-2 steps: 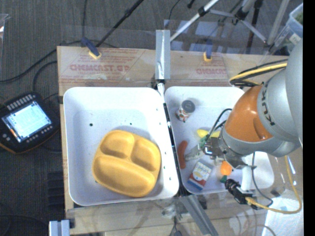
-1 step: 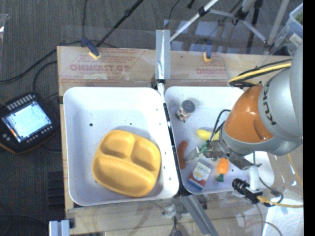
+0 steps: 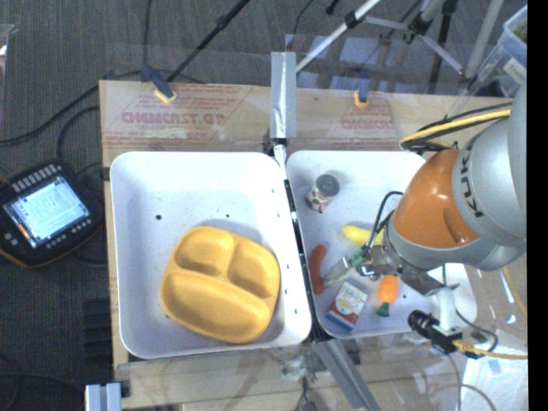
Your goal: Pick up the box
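The worktop (image 3: 128, 110) carries two shallow white bins side by side. The left bin (image 3: 145, 187) holds a yellow compartment tray (image 3: 221, 282), lying toward that bin's near right corner, its three hollows facing up.

The right bin (image 3: 385, 174) holds the smaller things. The box (image 3: 347, 305), small and white with blue and red print, lies flat close to the bin's near edge, roughly midway along it. Just left of it, by the wall between the two bins, lies a reddish sausage-shaped piece (image 3: 317, 268). Nearer the far edge stands a small can (image 3: 324, 190). A yellow item (image 3: 357, 233) lies near the bin's middle, partly behind the arm. An orange carrot-like piece (image 3: 387, 293) with a green tip sits just right of the box.

The arm (image 3: 462, 204) reaches in over the right side of the bin, its orange band above the wrist. The pincer (image 3: 366, 264) hangs low just above and beyond the box, near the yellow item; whether it is open or closed I cannot tell, and nothing is seen held in it
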Controlling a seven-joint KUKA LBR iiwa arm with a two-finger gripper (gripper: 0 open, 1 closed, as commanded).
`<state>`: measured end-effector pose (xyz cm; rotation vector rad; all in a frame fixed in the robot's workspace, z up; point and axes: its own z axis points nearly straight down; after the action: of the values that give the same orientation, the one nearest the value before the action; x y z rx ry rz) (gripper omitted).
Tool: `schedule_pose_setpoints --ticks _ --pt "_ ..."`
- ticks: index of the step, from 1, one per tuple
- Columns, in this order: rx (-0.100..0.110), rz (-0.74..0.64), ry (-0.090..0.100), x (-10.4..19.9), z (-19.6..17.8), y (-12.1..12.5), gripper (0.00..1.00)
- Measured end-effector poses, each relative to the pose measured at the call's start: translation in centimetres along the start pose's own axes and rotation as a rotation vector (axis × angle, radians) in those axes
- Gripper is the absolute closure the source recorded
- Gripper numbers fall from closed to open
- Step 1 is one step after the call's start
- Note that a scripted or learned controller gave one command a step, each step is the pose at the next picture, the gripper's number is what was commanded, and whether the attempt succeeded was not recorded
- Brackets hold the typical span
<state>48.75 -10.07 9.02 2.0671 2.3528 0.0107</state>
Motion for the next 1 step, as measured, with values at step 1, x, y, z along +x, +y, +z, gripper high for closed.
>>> schedule_pose_setpoints --ticks 1 --pt "-0.005 0.115 -0.001 0.29 -0.01 0.18 0.0"
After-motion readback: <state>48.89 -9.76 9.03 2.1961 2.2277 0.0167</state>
